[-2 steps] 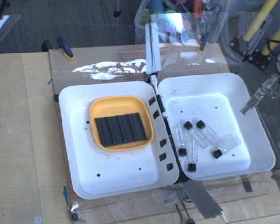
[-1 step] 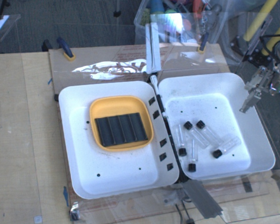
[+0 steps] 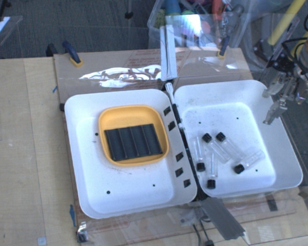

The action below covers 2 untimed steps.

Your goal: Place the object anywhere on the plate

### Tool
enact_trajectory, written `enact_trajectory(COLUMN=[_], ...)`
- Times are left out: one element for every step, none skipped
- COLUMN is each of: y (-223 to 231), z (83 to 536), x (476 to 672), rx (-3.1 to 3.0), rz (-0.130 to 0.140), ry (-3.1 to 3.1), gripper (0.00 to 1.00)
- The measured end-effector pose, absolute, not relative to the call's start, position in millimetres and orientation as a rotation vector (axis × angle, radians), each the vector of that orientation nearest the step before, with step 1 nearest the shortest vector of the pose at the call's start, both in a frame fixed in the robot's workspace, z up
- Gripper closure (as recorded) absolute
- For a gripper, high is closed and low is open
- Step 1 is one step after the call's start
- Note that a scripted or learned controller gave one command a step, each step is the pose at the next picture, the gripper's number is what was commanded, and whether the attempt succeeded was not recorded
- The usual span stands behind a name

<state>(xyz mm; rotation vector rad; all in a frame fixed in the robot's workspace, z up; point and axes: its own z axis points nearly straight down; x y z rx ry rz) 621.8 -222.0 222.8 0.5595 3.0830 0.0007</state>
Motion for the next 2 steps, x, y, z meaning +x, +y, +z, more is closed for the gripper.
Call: enact_trajectory(y=[-222.0,-222.0], z=[203.8,270.4], x=[641.2,660.6], rx=[0.079,-0.351], rz=[0.000,-0.002], ry=[3.131,3.110], gripper=[0.00,0.00])
